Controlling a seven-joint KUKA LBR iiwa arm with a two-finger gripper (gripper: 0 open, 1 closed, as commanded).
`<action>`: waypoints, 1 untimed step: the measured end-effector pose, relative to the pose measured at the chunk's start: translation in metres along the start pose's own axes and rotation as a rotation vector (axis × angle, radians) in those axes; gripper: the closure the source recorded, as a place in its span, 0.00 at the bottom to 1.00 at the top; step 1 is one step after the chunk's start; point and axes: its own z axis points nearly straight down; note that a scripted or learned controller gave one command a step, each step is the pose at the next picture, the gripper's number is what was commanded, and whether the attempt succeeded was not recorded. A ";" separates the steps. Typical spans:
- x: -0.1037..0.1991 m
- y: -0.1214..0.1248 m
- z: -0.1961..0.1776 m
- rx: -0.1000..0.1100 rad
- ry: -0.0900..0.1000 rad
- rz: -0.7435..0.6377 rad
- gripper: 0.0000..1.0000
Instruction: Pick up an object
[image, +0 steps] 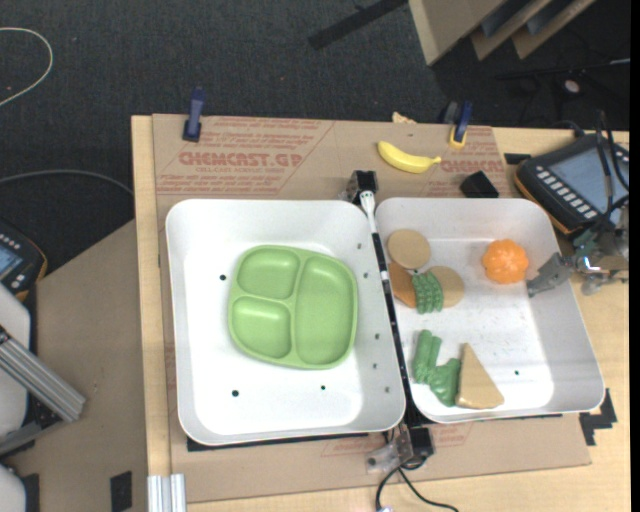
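Observation:
The right bin (560, 385) holds an orange ball (505, 260) at its far right. Near its left wall lie a tan round disc (408, 247), a brown-and-tan flat piece (447, 287) and a green ridged piece (428, 292) resting on it. Toward the front lie a dark green toy (432, 362) and, touching it, a tan wedge (478, 381). The left bin (200, 390) holds a light green divided plate (294, 306) in its middle.
A yellow banana (407, 157) lies on the cardboard behind the right bin. A grey metal piece (560, 270) sits at the right bin's right rim. A black handheld device (570, 180) rests at the far right. Blue clamps (193, 115) grip the board's far edge.

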 end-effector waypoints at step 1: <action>0.017 -0.045 -0.152 -0.017 -0.006 -0.002 0.00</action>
